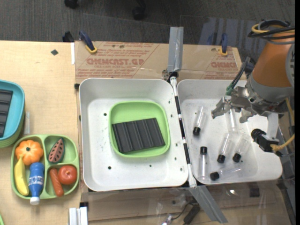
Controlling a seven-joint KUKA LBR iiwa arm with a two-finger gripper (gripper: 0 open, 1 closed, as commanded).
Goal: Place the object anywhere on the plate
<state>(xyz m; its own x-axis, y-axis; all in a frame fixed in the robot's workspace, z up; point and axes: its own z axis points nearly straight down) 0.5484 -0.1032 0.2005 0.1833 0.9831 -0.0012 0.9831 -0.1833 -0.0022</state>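
On the far left of the bench, a green divided tray (71,143) is holding toy food: a small orange pumpkin (28,151), a banana (19,176), a blue bottle (35,181), a leaf-shaped piece (56,150), a sausage (56,182) and a red tomato (68,173). Above it, a light blue tray (18,108) is poking in from the edge.

In the left white bin (91,172), the green plate (119,111) is sitting near the middle, carrying a dark ribbed slab (138,135) across most of its surface.

The right white bin (267,170) is holding clear plastic tubes with black caps, scattered and lying flat: one tube (198,121) near the bin's left side, another (203,161) lower down, and further tubes (226,146) toward the centre, with a loose black cap (214,176) near the front.

I am hanging over the upper right part of this bin, my gripper (232,110) pointing down toward the tubes. My fingers are spreading apart with nothing pinched between them; the tubes are all lying on the bin floor, well apart from the plate.
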